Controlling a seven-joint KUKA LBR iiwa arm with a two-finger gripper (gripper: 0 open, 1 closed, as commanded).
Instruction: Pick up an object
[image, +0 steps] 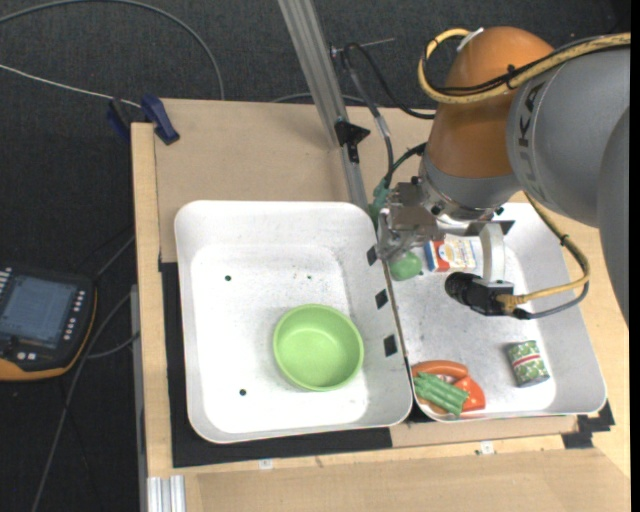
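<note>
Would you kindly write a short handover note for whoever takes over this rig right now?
End effector: low over the right bin's left edge, at a small green ball; grip unclear.
Right bin also holds a white carton, a green can and an orange-and-green toy.
Left bin holds a green bowl.
Done: nothing visibly lifted.
Left: secure one object and raise it.

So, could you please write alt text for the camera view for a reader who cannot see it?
A grey and orange robot arm reaches from the right over the right white bin, its gripper low by a small green object. That bin also holds a green can and an orange-and-green toy; the left bin holds a green bowl.
</note>
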